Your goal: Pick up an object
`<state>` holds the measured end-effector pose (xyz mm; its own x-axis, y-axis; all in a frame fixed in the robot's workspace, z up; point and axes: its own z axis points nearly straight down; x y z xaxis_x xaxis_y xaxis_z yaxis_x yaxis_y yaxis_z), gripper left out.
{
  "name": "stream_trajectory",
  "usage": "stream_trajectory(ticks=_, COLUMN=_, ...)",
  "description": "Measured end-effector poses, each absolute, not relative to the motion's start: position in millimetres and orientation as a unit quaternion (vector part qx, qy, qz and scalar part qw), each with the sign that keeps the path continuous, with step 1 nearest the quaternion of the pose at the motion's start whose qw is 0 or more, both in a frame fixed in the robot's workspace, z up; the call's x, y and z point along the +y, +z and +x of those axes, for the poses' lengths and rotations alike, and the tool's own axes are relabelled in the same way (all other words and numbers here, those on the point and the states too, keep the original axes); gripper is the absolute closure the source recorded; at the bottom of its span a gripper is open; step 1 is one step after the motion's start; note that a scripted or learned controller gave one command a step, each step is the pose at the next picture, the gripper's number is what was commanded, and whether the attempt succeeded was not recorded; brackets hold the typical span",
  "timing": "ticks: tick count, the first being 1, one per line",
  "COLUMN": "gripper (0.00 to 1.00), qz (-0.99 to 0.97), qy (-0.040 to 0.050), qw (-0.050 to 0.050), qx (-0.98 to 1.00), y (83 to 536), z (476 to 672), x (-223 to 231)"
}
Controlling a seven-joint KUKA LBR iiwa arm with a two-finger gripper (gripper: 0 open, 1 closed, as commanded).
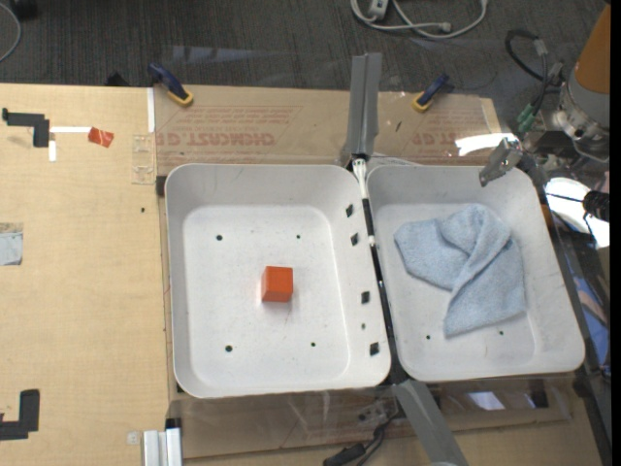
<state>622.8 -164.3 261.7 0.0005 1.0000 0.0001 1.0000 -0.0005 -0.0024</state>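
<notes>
An orange-red cube (277,284) sits near the middle of the left white bin (194,357). A crumpled light blue cloth (466,265) lies in the right white bin (553,357), spread from its centre toward the right wall. My gripper (501,162) hangs over the far right corner of the right bin, just beyond the cloth's upper edge and far from the cube. The arm with its orange band (596,42) comes in from the upper right. Nothing shows in the gripper.
A grey divider post (364,105) stands behind the seam between the bins. Two clamps (171,83) (431,92) hold the cardboard backing. A wooden board (68,260) lies left of the bins. Cables run across the floor at the back.
</notes>
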Motion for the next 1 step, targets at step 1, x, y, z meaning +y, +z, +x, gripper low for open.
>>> stream_trajectory(ticks=1, gripper=0.00, qz=-0.598, qy=0.0005, qw=0.001, qx=-0.801, y=114.9, z=572.9, x=-148.1)
